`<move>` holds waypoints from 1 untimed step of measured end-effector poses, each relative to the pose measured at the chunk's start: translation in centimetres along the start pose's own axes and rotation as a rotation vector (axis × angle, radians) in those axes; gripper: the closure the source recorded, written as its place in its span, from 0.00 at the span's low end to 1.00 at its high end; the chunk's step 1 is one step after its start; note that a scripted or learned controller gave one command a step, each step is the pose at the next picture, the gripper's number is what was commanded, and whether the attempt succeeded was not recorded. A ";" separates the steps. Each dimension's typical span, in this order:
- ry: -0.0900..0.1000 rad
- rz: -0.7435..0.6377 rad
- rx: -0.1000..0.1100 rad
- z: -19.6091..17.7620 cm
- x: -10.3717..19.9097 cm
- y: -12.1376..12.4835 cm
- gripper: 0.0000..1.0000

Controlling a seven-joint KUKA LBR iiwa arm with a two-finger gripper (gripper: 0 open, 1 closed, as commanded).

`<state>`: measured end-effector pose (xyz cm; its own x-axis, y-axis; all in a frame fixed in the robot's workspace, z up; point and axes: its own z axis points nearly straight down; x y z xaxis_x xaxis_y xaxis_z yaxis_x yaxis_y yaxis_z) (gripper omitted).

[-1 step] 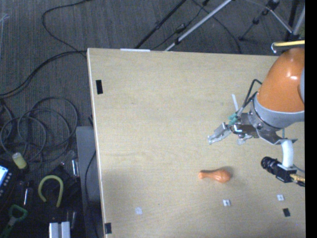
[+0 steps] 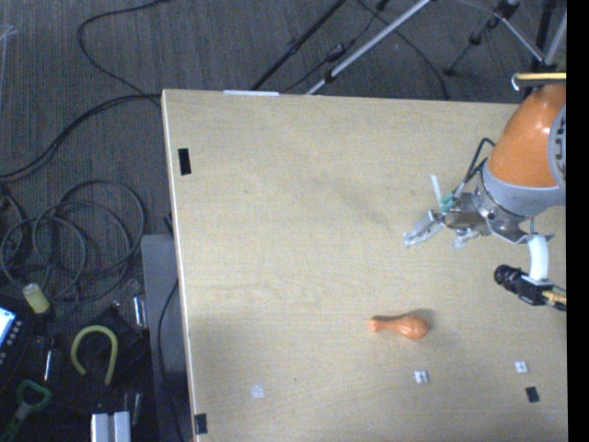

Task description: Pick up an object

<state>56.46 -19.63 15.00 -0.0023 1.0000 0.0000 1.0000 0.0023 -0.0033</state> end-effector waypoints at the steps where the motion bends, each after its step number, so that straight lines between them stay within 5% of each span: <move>1: -0.001 -0.079 -0.001 6.7 0.1 5.0 0.00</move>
<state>61.42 -19.51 8.28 -0.0813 0.9967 -0.0012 0.9967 0.0813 -0.0026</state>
